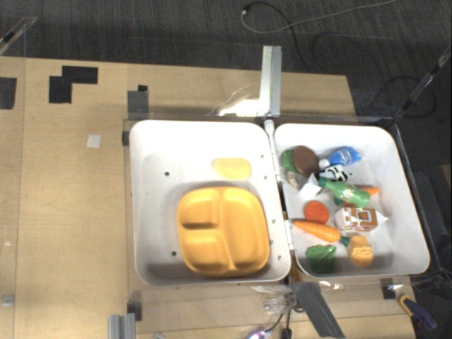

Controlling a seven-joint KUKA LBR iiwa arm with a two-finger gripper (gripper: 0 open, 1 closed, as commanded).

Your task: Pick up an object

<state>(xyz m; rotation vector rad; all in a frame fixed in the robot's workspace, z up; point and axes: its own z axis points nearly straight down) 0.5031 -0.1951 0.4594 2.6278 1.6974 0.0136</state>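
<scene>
Pale wooden bench is carrying two white bins: you are seeing a yellow divided tray [223,230] lying in the left bin [152,161], and small toy foods crowding the right bin [402,189]. You are probably looking at light, stiff, slick plastic, so the orange carrot [316,229] is inviting a grip across its middle.

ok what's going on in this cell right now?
Nothing is being handled yet. The left white bin holds a yellow compartment tray and a pale yellow flat piece just behind it. The right white bin holds a cluster of toy food: an orange carrot, a red round piece, a small milk carton, a blue item. All lie loose.
</scene>
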